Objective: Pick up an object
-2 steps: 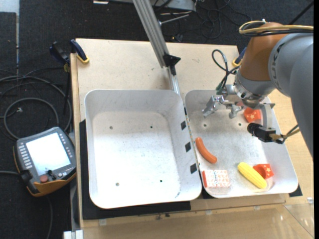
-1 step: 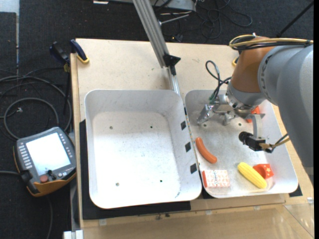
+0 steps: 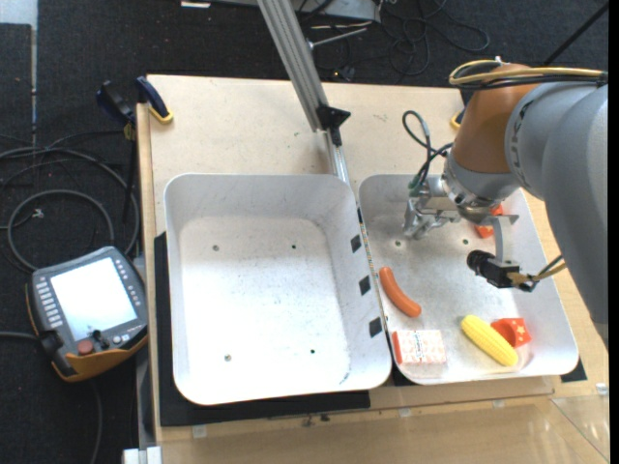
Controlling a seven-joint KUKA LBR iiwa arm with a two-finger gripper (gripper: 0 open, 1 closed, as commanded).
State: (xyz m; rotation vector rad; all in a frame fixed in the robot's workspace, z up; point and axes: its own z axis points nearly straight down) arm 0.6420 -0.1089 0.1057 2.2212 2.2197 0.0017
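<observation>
Camera view: your gripper [image 3: 423, 222] sits in the right bin [image 3: 542, 303], upper middle; whether it is open I cannot tell. Candidate items, lower right of frame: orange-red hot dog [image 3: 398, 291], yellow corn cob [image 3: 488, 340], red piece [image 3: 513, 331] partly behind it, white-and-red carton [image 3: 421, 348]. An orange item [image 3: 486, 228] hides under the wrist.

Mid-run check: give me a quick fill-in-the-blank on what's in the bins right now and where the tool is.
1. The tool hangs over the ____ bin.
2. The yellow corn cob lies in the right bin, touching a ____ object at its right end.
3. The orange sausage lies just above the ____ box.

Missing words: right; red; pink-and-white
</observation>
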